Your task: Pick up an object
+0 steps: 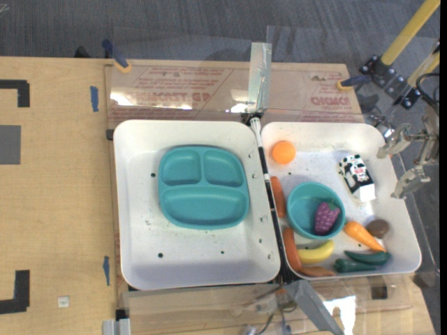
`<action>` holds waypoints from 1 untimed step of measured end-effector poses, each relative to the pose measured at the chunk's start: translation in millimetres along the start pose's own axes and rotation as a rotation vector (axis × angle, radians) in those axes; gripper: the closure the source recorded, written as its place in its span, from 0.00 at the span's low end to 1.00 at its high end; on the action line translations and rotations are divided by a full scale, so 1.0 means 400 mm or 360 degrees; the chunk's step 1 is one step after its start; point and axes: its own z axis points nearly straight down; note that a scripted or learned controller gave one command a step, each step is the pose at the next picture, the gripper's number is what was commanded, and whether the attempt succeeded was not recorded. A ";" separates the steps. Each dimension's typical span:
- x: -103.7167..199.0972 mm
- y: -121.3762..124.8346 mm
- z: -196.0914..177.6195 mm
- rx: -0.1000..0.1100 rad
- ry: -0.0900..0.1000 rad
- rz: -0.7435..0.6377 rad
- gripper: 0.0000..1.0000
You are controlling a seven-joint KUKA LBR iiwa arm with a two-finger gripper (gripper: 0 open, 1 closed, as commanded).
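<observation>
The right bin holds several toy foods. An orange ball lies near its back left corner. A black and white toy rests at the back right, against a small white block. A teal bowl in the middle contains purple grapes. In front of the bowl lie a yellow banana, an orange carrot, a green vegetable and a brown round piece. Two long orange-red pieces lie along the left wall.
The left bin carries a teal divided plate at its centre. A clear upright panel stands behind the divider between the bins. Metal fixtures and a yellow bar sit beyond the right bin's far right edge.
</observation>
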 end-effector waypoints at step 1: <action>0.186 -0.030 0.254 -0.0006 0.0016 -0.0062 0.00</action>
